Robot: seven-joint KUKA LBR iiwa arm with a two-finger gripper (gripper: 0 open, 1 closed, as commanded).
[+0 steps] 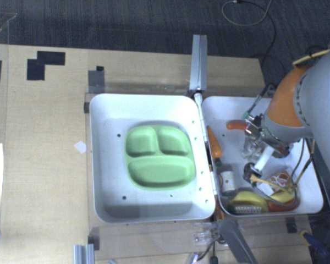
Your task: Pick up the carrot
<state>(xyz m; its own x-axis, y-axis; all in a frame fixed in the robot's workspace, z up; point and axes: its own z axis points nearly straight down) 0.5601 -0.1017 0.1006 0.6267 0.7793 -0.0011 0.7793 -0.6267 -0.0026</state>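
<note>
The carrot [213, 143] is a slim orange stick with a dark green end. It lies lengthwise against the left wall of the right bin [231, 108]. My gripper [252, 149] hangs over the middle of that bin, to the right of the carrot and apart from it. The grey wrist and orange band rise behind it. Nothing can be seen between the gripper and the carrot but bare bin floor.
A short orange piece [236, 125] lies at the bin's back, beside the wrist. A small jar [227, 181], a banana [248, 198] and a red and white packet [280, 184] crowd the front. The left bin [104, 147] holds a green divided plate [159, 155].
</note>
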